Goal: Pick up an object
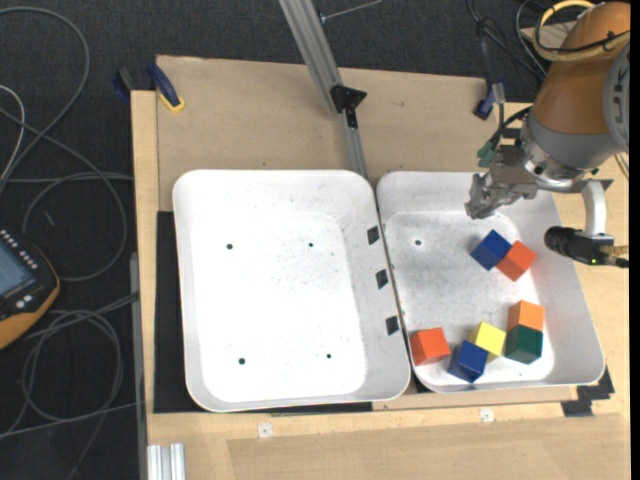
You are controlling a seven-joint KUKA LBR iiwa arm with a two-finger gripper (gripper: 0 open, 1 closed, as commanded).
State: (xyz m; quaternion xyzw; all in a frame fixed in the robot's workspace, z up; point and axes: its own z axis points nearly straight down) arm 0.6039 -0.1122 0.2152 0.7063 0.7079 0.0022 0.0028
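I couldn't tell the gripper's (482,204) state; it was small and blurred, hanging over the right bin's (560,368) far end. A blue cube (490,249) and an orange cube (517,261) touched just below it. 5 more cubes (488,338) clustered near the front rim. The left bin (190,268) sat alongside.

Plywood bench (250,98) on dark carpet. Blue clamps at its far-left corner (165,86) and far-right edge (490,100). Aluminium pole (318,53) slants in from far edge. Loose cables (50,198) and a handheld pendant (20,283) lie off the left side.
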